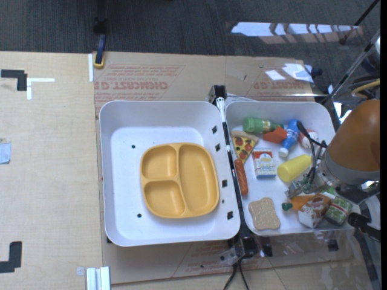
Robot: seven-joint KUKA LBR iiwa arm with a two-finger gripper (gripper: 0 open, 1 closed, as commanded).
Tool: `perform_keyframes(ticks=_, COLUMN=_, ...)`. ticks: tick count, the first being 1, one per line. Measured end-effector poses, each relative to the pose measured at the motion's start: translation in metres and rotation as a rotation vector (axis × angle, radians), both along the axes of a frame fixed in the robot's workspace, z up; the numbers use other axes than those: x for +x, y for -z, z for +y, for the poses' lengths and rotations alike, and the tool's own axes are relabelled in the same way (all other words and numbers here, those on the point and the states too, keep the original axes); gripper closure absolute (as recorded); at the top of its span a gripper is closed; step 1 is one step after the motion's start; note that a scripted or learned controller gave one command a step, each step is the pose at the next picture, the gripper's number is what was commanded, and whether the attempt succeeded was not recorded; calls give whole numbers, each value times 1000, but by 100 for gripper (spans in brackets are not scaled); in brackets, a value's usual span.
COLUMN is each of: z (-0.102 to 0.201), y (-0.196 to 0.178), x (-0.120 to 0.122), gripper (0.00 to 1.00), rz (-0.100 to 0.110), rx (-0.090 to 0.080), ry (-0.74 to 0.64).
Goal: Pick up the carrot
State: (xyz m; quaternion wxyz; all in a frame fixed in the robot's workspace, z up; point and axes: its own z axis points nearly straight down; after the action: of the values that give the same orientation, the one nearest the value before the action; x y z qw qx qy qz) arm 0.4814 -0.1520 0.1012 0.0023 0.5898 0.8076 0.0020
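The gripper [302,189] is seen low in the right bin [275,110], at the lower right of the frame, under the orange band [361,138] of the arm. Whether it is apart or together cannot be told. The carrot [300,202] is found just below it, beside a small carton [313,213]. A yellow divided plate [179,179] is set in the left bin [112,162]. A pizza slice [243,144], a cracker [264,214], a yellow cylinder [294,167] and a green bottle [258,125] are spread across the right bin.
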Motion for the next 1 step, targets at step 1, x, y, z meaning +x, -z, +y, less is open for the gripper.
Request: perform_keyframes(ticks=1, z=0, y=0, x=0, gripper=0, rz=1, rx=-1, ry=0)
